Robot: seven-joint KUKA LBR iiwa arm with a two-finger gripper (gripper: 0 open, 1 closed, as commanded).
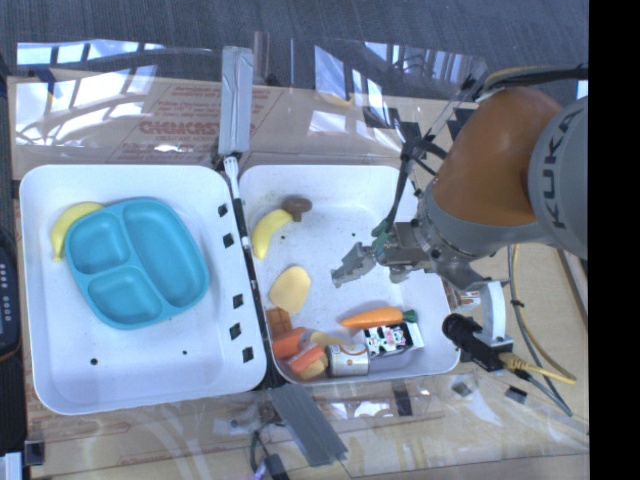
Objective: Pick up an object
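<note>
Objects for picking lie in the right white bin (330,193), none of them between the fingers of the gripper (350,266). That gripper hangs over the bare middle of this bin with its grey fingers (345,270) a little apart, pinching nothing. At its 9 o'clock lies one pale yellow slice (290,288). At its 10 o'clock lies one banana (268,232), touching one brown piece (296,207) at its upper end. At 5 o'clock lies one carrot (373,317), with one black-and-white carton (388,339) just below it. At 7 o'clock a heap of orange and red pieces (290,348) crowds the bin's lower left corner, beside one small can (348,361); their count is unclear. The grey arm (500,168) with its orange band enters from 3 o'clock. The left white bin (60,368) holds one blue divided plate (135,258) and one second banana (68,223) touching the plate's rim at 10 o'clock. Both bins sit on a pale bench (130,118) under glossy plastic; dark carpet (150,3) lies beyond.
</note>
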